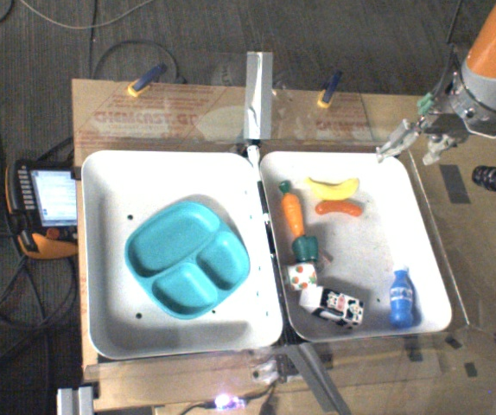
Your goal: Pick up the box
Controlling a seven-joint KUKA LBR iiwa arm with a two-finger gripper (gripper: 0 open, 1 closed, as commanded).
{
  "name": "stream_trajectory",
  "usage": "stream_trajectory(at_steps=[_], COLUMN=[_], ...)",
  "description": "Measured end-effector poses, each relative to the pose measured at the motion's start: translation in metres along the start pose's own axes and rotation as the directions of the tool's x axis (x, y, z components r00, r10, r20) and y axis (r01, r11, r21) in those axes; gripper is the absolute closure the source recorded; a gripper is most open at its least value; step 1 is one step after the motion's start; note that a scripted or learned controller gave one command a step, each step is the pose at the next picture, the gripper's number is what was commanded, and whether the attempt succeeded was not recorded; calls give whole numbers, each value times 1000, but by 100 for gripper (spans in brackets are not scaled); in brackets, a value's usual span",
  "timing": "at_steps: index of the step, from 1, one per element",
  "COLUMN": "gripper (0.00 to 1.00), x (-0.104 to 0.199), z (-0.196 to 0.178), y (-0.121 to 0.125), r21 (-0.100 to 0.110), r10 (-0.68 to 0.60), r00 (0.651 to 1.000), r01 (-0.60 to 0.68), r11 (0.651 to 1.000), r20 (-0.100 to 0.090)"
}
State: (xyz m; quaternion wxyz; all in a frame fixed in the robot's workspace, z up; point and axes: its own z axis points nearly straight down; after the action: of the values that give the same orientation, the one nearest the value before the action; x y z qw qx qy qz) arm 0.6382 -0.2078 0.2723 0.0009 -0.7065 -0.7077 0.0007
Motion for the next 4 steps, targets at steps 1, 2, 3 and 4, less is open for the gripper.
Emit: stream_trajectory(at_steps=[1,2,3,4], gripper=[0,0,0,0], x=[6,4,-6,-4], z=[125,180,61,172], y=[8,-45,-15,-43], r21=[2,-3,-2,4], r10=[98,126,63,73], r00=[995,992,998,997], r01=[-98,-126,-63,-73], r11=[995,992,998,997], r20=[3,-2,2,-8])
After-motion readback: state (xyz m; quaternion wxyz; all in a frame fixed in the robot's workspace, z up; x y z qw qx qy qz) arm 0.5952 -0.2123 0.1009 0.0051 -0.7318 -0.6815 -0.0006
